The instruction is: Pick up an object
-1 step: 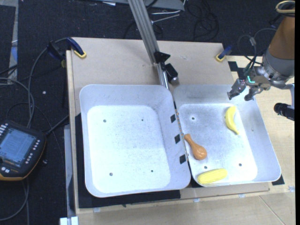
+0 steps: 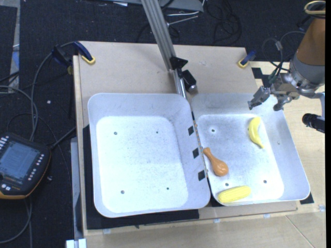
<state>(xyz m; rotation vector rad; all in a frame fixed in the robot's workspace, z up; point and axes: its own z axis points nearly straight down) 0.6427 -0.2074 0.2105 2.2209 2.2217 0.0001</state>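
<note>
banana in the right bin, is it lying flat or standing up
Lying flat. The banana rests on its side on the floor of the right bin, its whole curve visible from above, nothing touching it.

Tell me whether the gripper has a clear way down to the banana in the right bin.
Probably yes. The gripper hangs open over the right bin's far edge, and the banana lies just below it in the view, apart from the drumstick and the corn cob, uncovered.
</note>
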